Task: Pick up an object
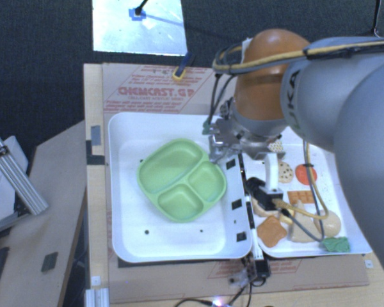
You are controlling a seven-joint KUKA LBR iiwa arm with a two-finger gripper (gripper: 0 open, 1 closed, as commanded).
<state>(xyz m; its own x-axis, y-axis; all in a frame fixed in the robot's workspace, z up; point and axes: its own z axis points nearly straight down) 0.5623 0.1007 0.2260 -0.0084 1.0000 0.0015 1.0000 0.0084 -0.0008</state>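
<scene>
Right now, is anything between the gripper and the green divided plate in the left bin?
Nothing visible. The gripper sits right at the upper right rim of the green divided plate, which lies alone in the left bin. The food items all lie in the right bin.

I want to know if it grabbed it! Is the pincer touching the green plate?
Cannot tell. In the camera view the pincer sits right at the green plate's upper right rim, but the arm's wrist hides where they would meet.

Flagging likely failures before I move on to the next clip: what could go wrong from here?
The gripper sits at the rim of the green three-compartment plastic plate; a pinch there may slip or tip it. The plate lies near the divider between the white bins, so dragging could jam it. Cables hang over small food-shaped toys.
</scene>
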